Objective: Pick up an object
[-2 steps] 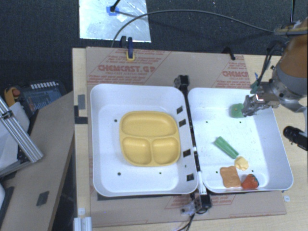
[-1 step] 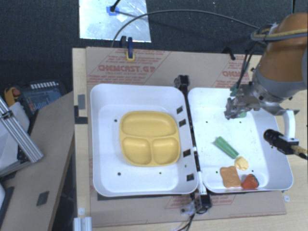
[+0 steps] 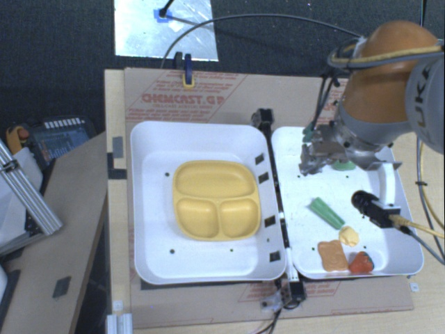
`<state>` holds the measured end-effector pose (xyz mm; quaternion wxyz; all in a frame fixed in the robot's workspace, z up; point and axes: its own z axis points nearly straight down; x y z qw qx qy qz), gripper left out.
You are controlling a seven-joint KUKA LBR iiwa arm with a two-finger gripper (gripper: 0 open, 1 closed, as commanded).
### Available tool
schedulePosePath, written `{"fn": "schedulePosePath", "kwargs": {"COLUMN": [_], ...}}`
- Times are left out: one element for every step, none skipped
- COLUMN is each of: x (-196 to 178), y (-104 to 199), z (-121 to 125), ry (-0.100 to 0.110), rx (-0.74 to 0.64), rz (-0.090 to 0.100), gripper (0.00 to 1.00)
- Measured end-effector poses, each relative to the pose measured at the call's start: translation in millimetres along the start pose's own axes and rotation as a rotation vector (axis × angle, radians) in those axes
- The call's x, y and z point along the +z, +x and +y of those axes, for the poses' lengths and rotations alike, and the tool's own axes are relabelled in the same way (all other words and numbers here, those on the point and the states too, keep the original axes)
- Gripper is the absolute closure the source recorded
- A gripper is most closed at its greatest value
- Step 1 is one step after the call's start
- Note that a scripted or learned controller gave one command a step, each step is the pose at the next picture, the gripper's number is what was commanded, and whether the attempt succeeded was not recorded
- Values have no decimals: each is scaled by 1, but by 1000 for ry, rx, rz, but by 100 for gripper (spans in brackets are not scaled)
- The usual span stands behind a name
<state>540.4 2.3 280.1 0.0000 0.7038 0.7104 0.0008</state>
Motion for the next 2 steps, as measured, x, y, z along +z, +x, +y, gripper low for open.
{"fn": "schedulePosePath", "kwargs": {"x": [27, 38], "y": [46, 87], "z": [-6, -18], "ry": [1, 0], "rx": [1, 2], "rz": [0, 0], "gripper": [100, 100]}}
